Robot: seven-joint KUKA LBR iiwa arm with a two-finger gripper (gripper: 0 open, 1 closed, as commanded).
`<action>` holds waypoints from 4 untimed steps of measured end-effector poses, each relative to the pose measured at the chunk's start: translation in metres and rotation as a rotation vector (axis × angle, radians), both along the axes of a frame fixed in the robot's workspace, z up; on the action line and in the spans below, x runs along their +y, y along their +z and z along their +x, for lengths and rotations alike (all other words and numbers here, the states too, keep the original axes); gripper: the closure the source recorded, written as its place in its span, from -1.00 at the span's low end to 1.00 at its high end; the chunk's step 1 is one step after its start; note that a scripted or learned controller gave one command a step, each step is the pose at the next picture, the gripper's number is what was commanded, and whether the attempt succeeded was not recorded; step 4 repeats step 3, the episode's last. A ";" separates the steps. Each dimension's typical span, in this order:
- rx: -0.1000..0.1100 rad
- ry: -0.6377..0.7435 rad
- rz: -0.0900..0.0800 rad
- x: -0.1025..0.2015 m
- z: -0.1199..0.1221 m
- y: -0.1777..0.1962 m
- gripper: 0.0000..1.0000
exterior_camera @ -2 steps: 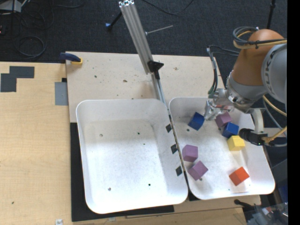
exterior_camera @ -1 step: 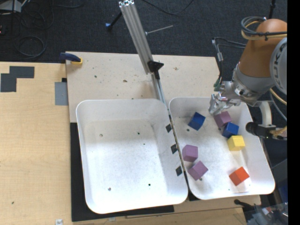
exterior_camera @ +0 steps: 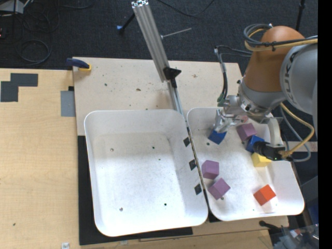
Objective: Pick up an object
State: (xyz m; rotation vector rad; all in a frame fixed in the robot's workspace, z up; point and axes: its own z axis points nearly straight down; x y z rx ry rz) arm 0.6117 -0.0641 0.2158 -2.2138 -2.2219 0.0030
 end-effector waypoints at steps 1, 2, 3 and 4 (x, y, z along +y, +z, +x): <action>-0.002 0.002 0.001 0.061 0.000 0.008 1.00; -0.003 0.001 0.000 0.109 -0.002 0.018 1.00; -0.002 0.001 -0.001 0.158 -0.007 0.025 1.00; -0.002 0.001 -0.001 0.158 -0.007 0.025 1.00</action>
